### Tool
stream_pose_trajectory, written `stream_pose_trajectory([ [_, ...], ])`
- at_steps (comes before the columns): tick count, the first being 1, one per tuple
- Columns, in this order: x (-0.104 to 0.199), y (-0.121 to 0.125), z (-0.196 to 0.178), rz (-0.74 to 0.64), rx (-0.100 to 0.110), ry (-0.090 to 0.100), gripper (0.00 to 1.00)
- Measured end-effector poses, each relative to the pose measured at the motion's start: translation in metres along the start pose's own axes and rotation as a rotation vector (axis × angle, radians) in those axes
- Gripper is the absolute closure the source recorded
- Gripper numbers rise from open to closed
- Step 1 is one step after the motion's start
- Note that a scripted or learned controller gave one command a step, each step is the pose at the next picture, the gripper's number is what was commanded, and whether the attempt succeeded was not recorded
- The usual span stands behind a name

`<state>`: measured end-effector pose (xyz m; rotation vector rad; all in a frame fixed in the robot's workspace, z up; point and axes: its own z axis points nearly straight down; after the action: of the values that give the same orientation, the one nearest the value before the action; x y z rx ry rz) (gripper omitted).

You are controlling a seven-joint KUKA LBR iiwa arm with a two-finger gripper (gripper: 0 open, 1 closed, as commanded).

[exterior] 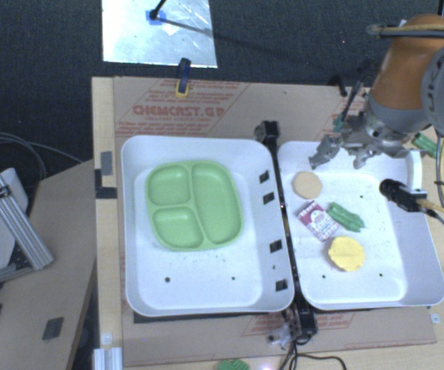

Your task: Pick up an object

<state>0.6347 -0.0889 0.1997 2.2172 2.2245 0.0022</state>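
in the right bin [407, 287] we see four small things: a round tan cookie [307, 184] near its far left corner, a pink packet [318, 221] and a green piece [347, 216] mid-bin, and a yellow disc [346, 253] toward the near edge. we judge them all light; the cookie looks stiff and flat, best pinched across its rim, and could slide on the smooth floor. the gripper [345, 154] hovers at the bin's far edge, just beyond the cookie, fingers spread apart with nothing between them. the left bin [137, 284] carries a green tray [193, 205].
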Motion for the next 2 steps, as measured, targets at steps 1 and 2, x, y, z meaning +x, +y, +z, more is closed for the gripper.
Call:
stream_pose_trajectory([
  [1,-0.019,0.034,0.12,-0.001,0.0,-0.002,0.0],
  [2,-0.018,0.035,0.103,-0.002,-0.003,-0.001,1.0],
])
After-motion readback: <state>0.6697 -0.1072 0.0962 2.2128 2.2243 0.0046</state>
